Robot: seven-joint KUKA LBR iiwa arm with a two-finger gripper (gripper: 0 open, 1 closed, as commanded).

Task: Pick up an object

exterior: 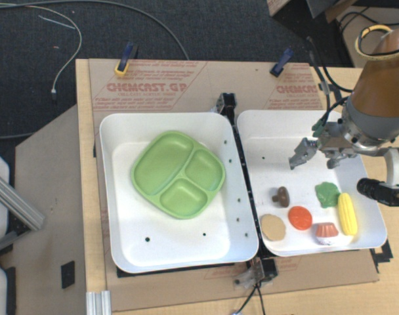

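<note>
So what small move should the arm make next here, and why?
Probably shift the gripper toward the near side of the right bin and lower it. It sits above bare bin floor, holding nothing, while the toys lie nearer the camera: the green piece, the corn and the tomato. The green piece looks closest.

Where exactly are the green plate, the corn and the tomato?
Green plate [178, 174]: camera view, on the ridge where its three compartments meet.
Corn [347, 214]: camera view, middle of the yellow cob.
Tomato [300, 218]: camera view, centre of its red top.
</note>
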